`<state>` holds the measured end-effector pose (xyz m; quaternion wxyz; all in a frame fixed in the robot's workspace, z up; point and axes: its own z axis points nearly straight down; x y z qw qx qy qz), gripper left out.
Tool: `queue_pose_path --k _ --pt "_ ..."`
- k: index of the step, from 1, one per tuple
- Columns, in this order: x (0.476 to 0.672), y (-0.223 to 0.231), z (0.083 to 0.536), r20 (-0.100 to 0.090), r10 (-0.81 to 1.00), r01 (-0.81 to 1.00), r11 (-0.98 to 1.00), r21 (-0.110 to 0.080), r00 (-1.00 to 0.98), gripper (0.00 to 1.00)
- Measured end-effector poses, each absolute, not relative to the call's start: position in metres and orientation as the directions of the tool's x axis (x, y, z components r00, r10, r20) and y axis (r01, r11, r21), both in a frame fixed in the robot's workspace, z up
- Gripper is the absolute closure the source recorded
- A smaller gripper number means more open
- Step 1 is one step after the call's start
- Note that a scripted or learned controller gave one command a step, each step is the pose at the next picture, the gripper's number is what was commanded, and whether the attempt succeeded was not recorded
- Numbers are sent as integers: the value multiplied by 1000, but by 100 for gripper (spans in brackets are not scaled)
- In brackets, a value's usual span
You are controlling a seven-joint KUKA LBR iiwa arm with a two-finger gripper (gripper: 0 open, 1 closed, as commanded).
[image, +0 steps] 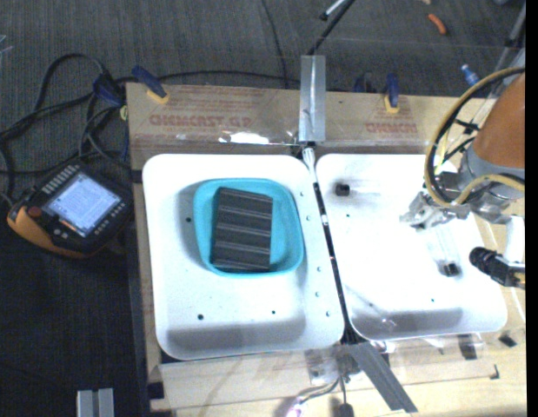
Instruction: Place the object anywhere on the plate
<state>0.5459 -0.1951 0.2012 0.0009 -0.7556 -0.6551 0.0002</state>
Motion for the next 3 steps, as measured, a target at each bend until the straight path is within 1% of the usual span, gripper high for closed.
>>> queue_pose_path --k 1,2,3 --pt "546 -195 201 1 990 990 -142 -2 142 0" --pt "483 -107 245 -1 933 933 -360 -5 360 0" --pt "483 -107 245 -1 933 933 -360 -5 360 0"
